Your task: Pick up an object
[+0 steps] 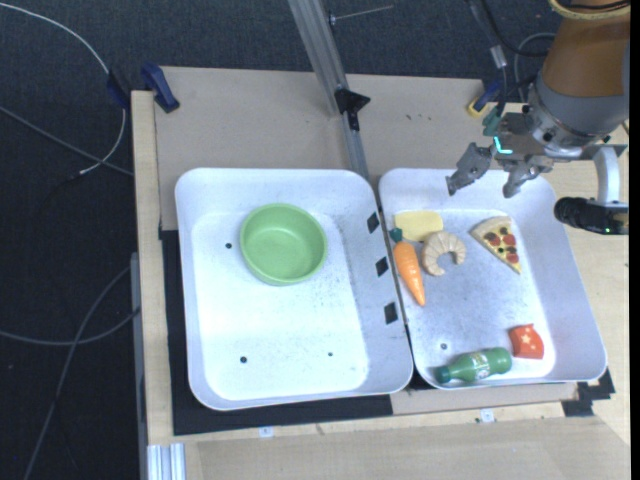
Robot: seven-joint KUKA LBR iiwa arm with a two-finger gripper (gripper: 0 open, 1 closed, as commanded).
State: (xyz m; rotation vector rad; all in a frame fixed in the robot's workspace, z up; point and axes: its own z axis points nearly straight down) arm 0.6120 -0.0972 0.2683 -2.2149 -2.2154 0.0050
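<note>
1. The gripper (493, 178) hangs over the far edge of the right bin (575, 298), its jaws apart with nothing between them.
2. Below it lie a pizza slice (499, 242), a croissant (444, 252), cheese (419, 225) and a carrot (408, 271).
3. A green bottle (474, 366) and a red piece (527, 341) sit near the front.
4. A green bowl (284, 243) sits in the left bin (300, 353).

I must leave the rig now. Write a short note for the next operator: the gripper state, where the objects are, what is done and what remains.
Gripper: open, holding nothing, hanging over the far edge of the right white bin.
Right bin holds: yellow cheese block, orange toy carrot, tan croissant, pizza slice, red toy piece, green bottle lying on its side.
Left white bin: a green bowl.
Done: nothing picked yet.
Left: lower onto one object, probably the pizza slice or cheese nearby, grip, lift.
</note>
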